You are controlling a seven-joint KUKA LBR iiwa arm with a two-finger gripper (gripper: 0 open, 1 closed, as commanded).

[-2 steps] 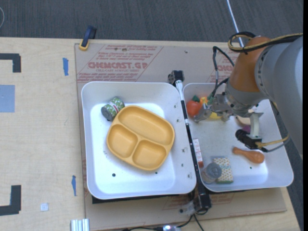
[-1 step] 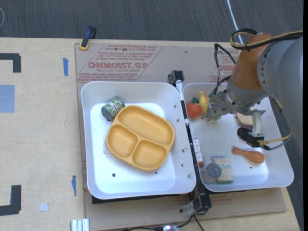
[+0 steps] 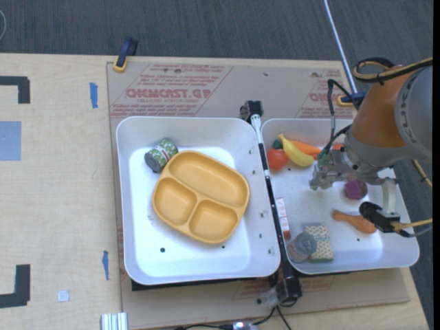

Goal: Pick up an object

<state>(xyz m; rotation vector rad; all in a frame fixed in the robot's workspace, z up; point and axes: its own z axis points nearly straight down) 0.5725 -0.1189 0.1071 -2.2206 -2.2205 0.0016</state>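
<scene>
Over the right bin (image 3: pixel 402 256), gripper (image 3: pixel 323 177) lowered beside a banana (image 3: pixel 295 151) and a red-orange fruit (image 3: pixel 276 159) at the far-left corner; whether fingers spread or pressed together, cannot tell. Nothing seen held. Also in that bin: a purple ball (image 3: pixel 355 188) near the gripper, an orange carrot-like piece (image 3: pixel 354 220), a grey lid on a sponge (image 3: pixel 311 243). In the left bin (image 3: pixel 130 205), a yellow 3-compartment tray (image 3: pixel 201 196) touching a small can (image 3: pixel 160 155). Both bins on the worktop (image 3: pixel 55 205).
</scene>
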